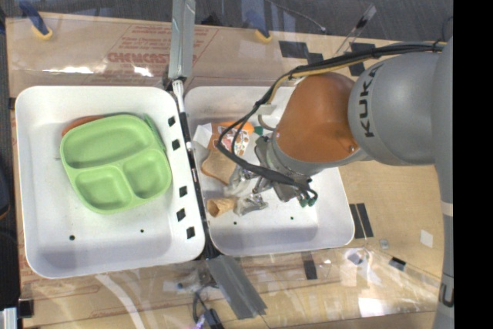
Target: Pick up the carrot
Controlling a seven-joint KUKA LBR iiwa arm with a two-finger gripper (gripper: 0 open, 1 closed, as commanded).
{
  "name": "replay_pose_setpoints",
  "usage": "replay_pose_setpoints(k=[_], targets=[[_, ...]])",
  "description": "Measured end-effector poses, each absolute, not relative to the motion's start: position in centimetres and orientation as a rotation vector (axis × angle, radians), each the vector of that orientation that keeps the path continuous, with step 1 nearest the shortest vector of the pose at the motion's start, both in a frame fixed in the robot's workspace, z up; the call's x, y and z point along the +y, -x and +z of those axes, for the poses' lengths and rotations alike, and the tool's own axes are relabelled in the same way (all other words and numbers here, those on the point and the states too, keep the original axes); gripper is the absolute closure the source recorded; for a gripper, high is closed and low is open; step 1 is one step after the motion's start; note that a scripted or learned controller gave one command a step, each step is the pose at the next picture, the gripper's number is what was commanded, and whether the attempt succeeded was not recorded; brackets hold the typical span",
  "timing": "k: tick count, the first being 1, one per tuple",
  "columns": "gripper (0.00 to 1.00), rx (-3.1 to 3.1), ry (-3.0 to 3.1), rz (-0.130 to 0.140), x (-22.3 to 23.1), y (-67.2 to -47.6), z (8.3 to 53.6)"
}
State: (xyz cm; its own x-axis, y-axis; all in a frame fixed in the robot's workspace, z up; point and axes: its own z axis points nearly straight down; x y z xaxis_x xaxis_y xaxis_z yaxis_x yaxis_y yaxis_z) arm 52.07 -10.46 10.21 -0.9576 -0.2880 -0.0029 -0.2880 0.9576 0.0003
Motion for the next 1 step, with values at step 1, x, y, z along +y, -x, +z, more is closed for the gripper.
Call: replay_pose_setpoints(k=[1], targets=[[1.0,3.107,0.289,-0.012,-3.87,-49.55,20.1]])
